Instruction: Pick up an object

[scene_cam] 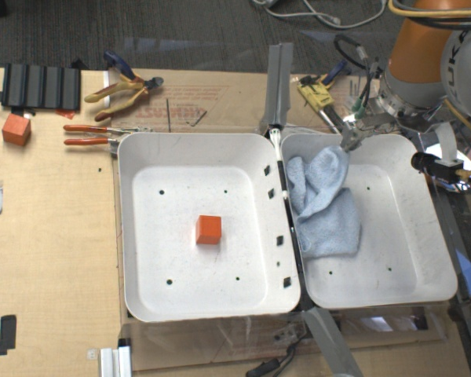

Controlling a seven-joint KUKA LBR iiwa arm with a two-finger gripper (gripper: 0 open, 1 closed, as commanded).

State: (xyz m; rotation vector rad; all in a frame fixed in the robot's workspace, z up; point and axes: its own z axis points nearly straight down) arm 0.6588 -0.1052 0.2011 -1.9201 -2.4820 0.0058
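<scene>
Approach or early lift stage, by my reading. The gripper (352, 138) sits at the far edge of the right bin (424, 289), near its far-left corner, right at the top end of the blue-grey cloth (323, 203). The cloth's upper end rises in a peak toward the fingertips and looks to be touching them, but the contact point is small and dark; whether fabric is actually pinched between the fingers I cannot tell, nor how wide they stand. The arm (428, 45) enters over the bin's far-right corner, orange band showing above the wrist. The cloth lies along the right bin's left wall, from the far edge to roughly mid-length: soft, rumpled, folded over itself, a narrower lobe at the far end and a broader flat pad nearer the front. It should drape and slip if caught only by a thin fold. The next move, as I judge it, calls for a firm close on that raised fold, then a straight lift clear of the bin wall. Second candidate: an orange cube (209, 230) near the middle of the left bin (141, 289), well apart from the gripper.
</scene>
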